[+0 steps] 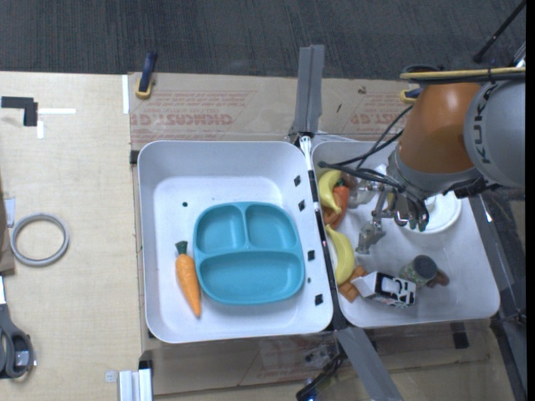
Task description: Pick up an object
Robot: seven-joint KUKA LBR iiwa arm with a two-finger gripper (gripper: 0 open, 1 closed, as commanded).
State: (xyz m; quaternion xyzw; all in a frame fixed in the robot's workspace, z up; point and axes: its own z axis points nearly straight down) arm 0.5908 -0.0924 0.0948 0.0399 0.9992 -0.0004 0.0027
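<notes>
I am reaching in over the right shallow white bin (468, 303), where open floor is showing mostly along its near right side. The left shallow white bin (159, 224) is lying just beside it, holding a teal plastic divided plate (249, 253) with an orange toy carrot (189, 284) beside the plate's left edge. In my bin, 2 yellow toy bananas (341, 253) are crowding the left wall, an orange-red piece (338, 200) lying between them. A black-and-white small carton (393, 289) and a grey-brown rounded object (422, 270) are sitting near the front. My gripper (370, 232) is hanging beside the bananas; I cannot tell how it is set.
</notes>
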